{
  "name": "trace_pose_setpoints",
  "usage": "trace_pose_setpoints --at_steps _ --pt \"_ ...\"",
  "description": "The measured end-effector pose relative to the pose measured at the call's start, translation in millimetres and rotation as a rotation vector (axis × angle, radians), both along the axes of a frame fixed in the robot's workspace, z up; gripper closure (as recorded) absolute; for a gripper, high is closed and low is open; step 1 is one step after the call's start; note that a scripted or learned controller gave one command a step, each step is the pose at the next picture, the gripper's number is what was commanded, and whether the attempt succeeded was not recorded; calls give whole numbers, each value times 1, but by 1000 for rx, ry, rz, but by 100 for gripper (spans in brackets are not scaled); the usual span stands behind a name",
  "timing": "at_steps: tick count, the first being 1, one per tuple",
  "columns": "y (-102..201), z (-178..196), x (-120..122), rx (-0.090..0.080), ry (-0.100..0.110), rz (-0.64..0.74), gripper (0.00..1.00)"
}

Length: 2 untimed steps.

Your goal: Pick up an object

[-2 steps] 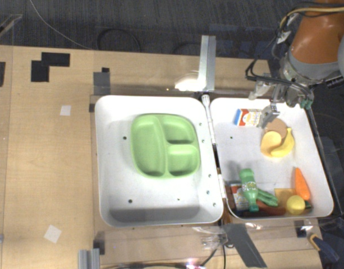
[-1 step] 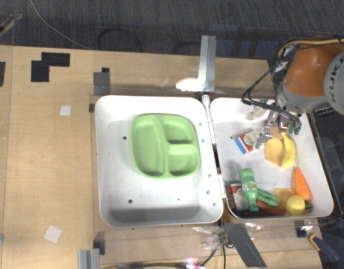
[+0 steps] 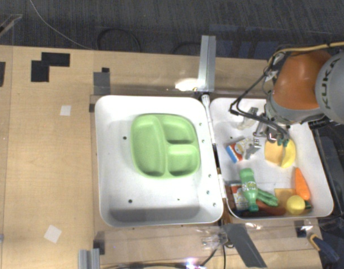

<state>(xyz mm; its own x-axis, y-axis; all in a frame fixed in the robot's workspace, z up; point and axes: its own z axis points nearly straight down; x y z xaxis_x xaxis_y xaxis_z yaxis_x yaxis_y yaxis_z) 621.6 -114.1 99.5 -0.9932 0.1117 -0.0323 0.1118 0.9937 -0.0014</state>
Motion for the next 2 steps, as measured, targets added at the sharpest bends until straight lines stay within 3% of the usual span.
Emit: trace_pose_setpoints --at_steps 1,2 --pt "8 -1 -54 3 -2 -70 0" --pt "14 -2 -77 5 -6 -158 0"
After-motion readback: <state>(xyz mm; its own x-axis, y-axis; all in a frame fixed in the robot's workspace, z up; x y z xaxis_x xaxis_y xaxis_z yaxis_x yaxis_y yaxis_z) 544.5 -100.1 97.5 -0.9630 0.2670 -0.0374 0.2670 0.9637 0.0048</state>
